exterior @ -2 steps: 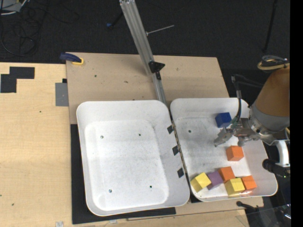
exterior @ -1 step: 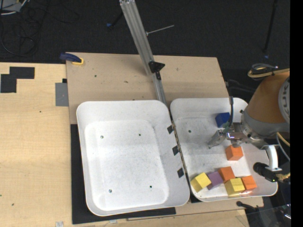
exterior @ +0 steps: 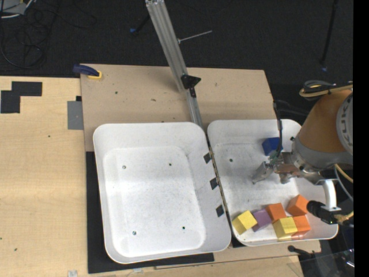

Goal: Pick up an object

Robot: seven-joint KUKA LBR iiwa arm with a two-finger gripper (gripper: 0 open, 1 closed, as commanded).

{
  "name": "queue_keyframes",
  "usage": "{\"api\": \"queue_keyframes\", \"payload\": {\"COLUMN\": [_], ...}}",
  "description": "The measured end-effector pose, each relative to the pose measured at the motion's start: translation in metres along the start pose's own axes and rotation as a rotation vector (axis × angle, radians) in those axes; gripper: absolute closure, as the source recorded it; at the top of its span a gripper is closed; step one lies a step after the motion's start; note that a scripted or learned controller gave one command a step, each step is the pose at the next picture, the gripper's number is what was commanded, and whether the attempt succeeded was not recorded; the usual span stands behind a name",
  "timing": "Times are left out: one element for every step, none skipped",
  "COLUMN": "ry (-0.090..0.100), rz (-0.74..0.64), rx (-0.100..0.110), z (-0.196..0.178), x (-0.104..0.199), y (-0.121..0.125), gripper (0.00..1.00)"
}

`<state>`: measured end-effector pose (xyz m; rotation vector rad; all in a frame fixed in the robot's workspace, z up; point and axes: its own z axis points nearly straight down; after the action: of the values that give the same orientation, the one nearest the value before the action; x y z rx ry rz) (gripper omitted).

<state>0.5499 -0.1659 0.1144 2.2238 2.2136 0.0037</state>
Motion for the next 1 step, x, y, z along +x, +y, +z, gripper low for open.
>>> {"api": "queue_keyframes", "payload": {"ry": [0.002], "rz": [0.008], "rx": [0.009], "z": [-0.0056], "x": [-0.0011], "y": [-0.0027], "gripper": [1.00]}}
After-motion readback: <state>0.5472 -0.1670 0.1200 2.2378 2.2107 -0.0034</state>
